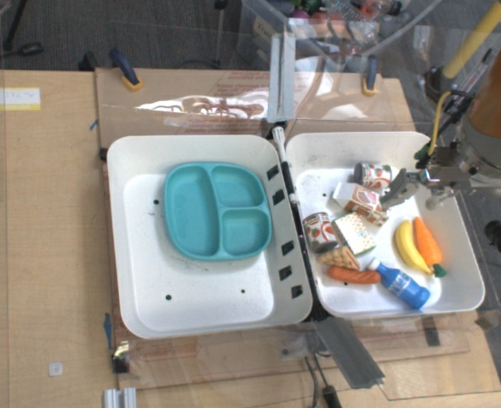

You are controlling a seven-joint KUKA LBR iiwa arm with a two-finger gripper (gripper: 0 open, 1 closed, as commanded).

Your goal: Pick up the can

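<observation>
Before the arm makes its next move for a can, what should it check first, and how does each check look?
1. Can in sight: ok, one can lies near the right bin's back, another can by the divider.
2. Tool near a can: ok, just right of the back can.
3. Can between the fingers: not ok.
4. Finger opening: cannot tell.
5. Room around the back can: not ok, a small box crowds it.

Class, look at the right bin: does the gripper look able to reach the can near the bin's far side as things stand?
Probably yes. The gripper hovers just right of the can, which lies uncovered, though a small carton sits close beside it.
</observation>
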